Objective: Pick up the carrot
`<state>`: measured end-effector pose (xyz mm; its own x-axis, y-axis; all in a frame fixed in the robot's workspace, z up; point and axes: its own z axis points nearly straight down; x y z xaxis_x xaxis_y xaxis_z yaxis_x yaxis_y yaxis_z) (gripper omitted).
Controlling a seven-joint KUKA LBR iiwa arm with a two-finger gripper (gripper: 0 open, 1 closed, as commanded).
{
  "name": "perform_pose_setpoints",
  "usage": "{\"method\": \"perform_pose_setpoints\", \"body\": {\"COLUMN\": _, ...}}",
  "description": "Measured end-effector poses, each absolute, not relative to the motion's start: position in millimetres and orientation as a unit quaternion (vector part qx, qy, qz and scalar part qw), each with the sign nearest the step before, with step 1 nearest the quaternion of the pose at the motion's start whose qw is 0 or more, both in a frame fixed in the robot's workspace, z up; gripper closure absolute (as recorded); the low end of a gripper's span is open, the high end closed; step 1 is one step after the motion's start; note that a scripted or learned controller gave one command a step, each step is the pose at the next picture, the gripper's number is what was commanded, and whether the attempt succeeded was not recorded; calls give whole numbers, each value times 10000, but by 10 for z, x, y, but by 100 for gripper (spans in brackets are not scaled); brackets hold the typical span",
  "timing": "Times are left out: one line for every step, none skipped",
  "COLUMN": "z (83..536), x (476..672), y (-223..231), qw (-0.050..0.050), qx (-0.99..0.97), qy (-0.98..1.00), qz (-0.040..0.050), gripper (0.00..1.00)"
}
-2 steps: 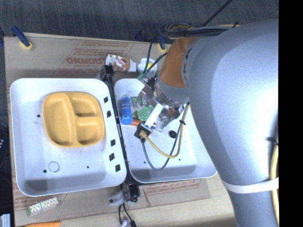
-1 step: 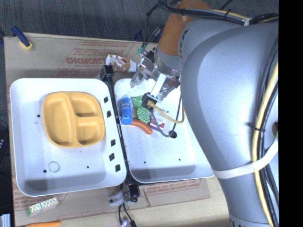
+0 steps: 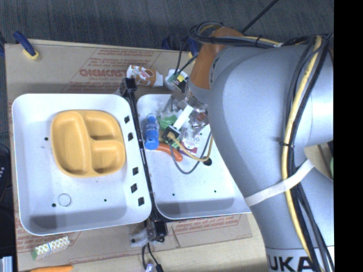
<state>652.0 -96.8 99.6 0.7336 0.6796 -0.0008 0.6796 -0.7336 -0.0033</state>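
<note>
The carrot (image 3: 171,151) is a small orange piece lying on the floor of the right bin (image 3: 193,200), near its left side. Just left of it stands a blue bottle (image 3: 151,132). The gripper (image 3: 182,124) hangs low over the upper part of this bin, just above and to the right of the carrot, amid green items (image 3: 168,121). The carrot's right end runs under the gripper's parts and cables. The grey arm covers the bin's right half.
The left bin (image 3: 34,208) holds a yellow divided plate (image 3: 88,142). A small wrapped packet (image 3: 142,74) lies on the cardboard behind the bins. A black divider with clips (image 3: 138,152) runs between the bins. A striped packet (image 3: 52,246) lies at the front left.
</note>
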Motion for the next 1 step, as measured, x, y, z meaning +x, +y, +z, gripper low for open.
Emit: {"method": "perform_pose_setpoints", "body": {"z": 975, "x": 6113, "y": -949, "qw": -29, "qx": -9614, "qy": -2750, "qz": -46, "gripper": 0}}
